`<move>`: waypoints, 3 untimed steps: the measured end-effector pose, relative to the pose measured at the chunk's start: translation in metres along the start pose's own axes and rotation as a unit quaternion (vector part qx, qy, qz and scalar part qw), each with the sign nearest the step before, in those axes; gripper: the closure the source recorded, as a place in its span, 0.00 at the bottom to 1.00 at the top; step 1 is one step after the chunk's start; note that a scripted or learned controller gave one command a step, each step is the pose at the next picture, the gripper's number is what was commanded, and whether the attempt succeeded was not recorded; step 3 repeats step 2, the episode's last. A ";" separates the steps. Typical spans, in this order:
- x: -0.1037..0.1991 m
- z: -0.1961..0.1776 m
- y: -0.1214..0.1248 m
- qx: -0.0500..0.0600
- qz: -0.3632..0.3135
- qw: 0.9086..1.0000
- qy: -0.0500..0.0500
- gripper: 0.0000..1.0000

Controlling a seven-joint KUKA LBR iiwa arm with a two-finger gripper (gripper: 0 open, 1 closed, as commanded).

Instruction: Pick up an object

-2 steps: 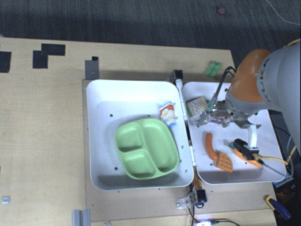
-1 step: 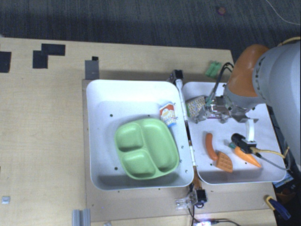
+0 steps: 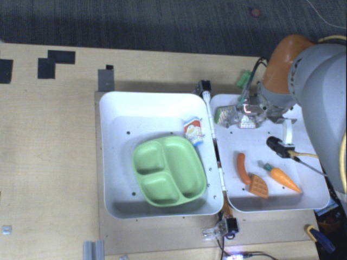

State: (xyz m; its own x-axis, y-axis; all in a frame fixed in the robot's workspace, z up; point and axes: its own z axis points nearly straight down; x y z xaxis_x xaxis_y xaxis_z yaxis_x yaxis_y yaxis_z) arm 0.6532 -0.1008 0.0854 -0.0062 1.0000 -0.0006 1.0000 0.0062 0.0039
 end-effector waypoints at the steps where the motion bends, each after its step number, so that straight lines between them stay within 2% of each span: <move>1: 0.000 -0.012 0.001 -0.002 -0.003 1.000 -0.001 1.00; 2: 0.093 -0.101 -0.053 -0.001 0.000 1.000 0.001 1.00; 3: 0.093 -0.101 -0.053 -0.001 0.000 1.000 0.001 1.00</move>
